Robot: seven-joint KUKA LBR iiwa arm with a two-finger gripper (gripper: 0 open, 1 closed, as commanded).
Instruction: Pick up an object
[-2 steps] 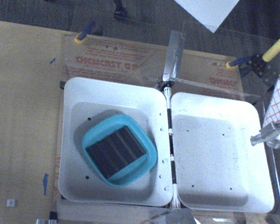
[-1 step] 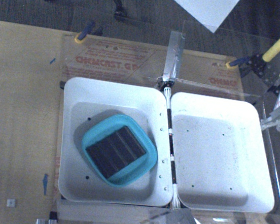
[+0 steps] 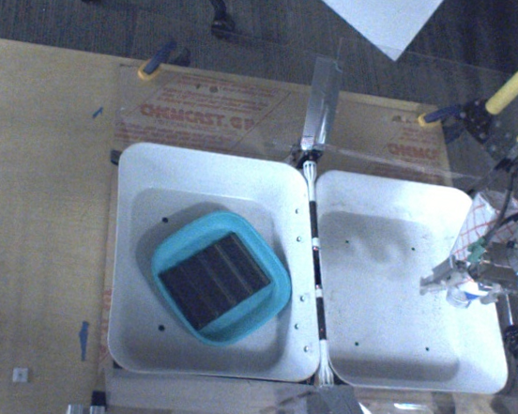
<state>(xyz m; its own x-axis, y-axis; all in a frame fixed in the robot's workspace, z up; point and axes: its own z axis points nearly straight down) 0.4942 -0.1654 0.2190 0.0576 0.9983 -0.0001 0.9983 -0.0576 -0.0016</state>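
Your blue square dish (image 3: pixel 221 277) with the dark ridged insert sits in the left bin (image 3: pixel 149 177), rotated off-square. Tool (image 3: pixel 448 278) hangs over the right bin's (image 3: pixel 382 208) right edge, well apart from it; can't tell its opening.

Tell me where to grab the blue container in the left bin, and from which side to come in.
Judging by its pose, take the blue container by its raised rim, coming straight down. It lies flat and open side up, turned diagonally in the left bin, with a dark ribbed insert filling the middle. One finger outside and one inside the upper right rim looks best. The gripper is over the right bin.
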